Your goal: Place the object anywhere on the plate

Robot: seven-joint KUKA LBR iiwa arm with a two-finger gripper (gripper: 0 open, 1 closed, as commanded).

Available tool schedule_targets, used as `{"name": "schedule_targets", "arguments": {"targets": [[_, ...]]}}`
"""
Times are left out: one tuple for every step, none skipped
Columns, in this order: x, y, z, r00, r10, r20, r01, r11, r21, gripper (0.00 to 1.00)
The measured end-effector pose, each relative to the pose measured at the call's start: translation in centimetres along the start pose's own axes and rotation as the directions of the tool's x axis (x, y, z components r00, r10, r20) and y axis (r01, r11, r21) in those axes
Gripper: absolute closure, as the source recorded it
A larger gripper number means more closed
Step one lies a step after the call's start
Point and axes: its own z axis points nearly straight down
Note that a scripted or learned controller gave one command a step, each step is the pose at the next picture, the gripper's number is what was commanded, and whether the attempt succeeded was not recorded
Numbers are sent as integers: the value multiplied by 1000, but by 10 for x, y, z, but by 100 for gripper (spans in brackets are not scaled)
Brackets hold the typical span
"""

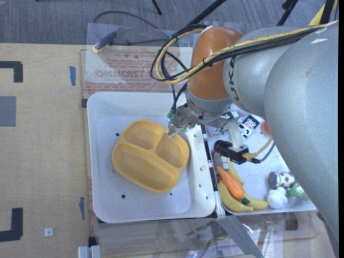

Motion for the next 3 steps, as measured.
{"name": "schedule_targets", "arguments": {"targets": [[60, 0, -20, 987, -163, -1, 163, 987, -1, 100], [60, 0, -20, 987, -163, 0, 163, 987, -1, 0], [60, 0, -20, 987, -163, 0, 163, 987, -1, 0]]}}
